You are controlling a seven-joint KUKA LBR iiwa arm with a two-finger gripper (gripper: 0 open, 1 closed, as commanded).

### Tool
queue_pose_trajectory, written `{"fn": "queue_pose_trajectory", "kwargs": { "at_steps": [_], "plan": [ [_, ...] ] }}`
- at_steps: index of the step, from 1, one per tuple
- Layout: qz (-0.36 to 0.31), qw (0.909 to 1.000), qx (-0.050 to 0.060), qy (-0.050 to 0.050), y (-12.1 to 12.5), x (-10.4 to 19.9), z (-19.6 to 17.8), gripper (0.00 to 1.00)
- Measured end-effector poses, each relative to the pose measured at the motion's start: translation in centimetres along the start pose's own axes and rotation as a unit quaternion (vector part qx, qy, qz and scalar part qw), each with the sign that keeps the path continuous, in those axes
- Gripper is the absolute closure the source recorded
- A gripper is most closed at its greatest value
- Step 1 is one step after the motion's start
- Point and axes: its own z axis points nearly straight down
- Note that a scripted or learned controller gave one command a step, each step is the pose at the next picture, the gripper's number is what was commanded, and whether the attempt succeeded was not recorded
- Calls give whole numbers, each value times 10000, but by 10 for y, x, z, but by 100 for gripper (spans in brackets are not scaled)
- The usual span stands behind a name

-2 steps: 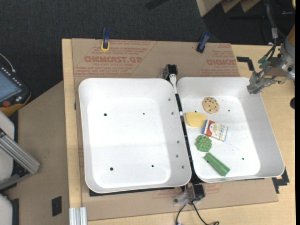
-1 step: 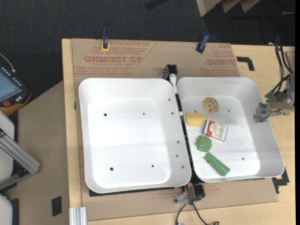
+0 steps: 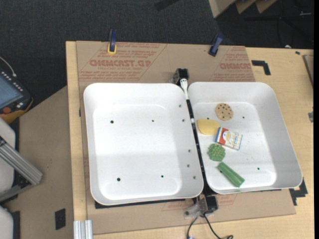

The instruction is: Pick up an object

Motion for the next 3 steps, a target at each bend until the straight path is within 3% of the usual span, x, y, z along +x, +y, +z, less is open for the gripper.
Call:
{"fn": "queue_pose_trajectory", "kwargs": {
  "at_steps": [1,2,3],
  "plan": [
    [-13,9999,124,57,-5,4,109,100],
    [-91,9999,65,60,-2,138,71,100],
    [-91,9999,23,57,-1,248,-15,100]
  ]
}}
